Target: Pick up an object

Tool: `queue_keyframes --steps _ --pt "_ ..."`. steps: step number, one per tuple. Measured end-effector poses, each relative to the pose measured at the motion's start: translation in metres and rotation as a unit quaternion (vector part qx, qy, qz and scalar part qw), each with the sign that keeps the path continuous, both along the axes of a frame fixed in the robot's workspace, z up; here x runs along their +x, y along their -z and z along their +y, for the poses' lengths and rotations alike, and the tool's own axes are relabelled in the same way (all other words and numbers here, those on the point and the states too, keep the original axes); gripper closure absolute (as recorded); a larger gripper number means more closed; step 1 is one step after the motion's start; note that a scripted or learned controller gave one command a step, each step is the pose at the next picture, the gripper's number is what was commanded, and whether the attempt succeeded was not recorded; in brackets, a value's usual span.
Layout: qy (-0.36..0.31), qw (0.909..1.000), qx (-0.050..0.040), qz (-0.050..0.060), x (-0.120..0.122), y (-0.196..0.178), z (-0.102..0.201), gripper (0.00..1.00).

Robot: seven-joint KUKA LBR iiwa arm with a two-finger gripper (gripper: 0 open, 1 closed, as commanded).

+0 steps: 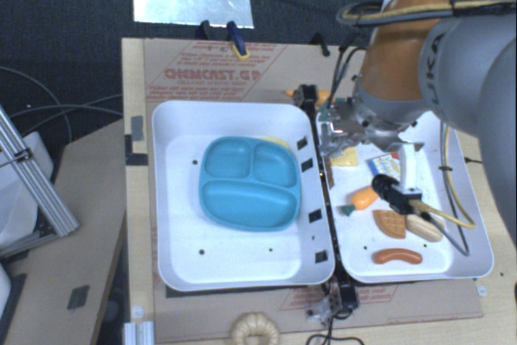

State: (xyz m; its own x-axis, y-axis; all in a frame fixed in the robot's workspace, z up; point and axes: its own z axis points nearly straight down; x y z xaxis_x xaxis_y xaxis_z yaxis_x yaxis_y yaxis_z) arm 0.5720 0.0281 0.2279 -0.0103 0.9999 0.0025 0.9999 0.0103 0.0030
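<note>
- You will find the two-finger gripper [330, 138] low over the far-left corner of the right shallow white bin [353, 246], close against the wall shared with the left shallow white bin [174, 254].
- You cannot tell from this view whether the gripper is spread or pressed together.
- Candidate objects all lie in the right bin. The yellow toy cheese wedge [346, 158] lies just beside the gripper.
- The orange toy carrot [363, 196] lies mid-bin near the shared wall.
- The brown toy waffle piece [390, 224] lies just beside the beige toy bread roll [426, 229].
- The orange-red toy sausage [397, 257] lies near the front wall.
- The left bin holds a blue three-compartment plastic tray [249, 182].
</note>
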Motion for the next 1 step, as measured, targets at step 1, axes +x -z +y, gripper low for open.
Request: queue_keyframes --steps 1 --pt "0.001 1.0000 -0.0005 0.001 0.0142 0.0119 0.0414 1.00"
